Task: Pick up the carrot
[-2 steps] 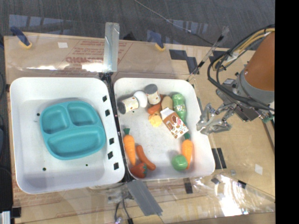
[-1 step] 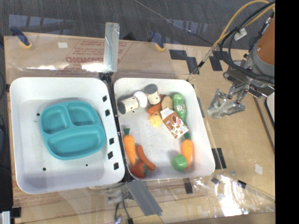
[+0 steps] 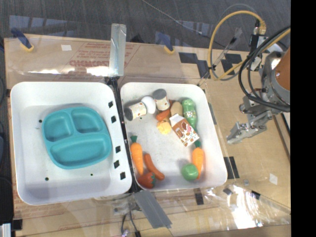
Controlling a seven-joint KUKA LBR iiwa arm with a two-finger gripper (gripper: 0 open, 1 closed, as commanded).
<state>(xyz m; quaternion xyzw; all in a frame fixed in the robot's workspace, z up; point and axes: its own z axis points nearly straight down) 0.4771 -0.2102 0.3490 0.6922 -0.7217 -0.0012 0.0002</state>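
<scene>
My gripper point(image 3: 245, 131) hangs over the bare bench, well right of the right bin point(image 3: 215, 132); I cannot tell how it is set. One carrot point(image 3: 137, 157) lies inside that bin along its left wall, beside a red sausage point(image 3: 154, 168). Another carrot point(image 3: 198, 158) lies near its right wall, touching a green ball point(image 3: 189, 172).

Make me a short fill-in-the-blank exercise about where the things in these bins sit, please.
1. The teal divided plate lies in the ____ bin.
2. The gripper hangs over the bench, outside the right bin, on its ____ side.
3. The carrot near the wall between the bins lies beside a ____ sausage.
4. The other carrot touches a round ____ fruit.

Missing words: left; right; red; green
</scene>
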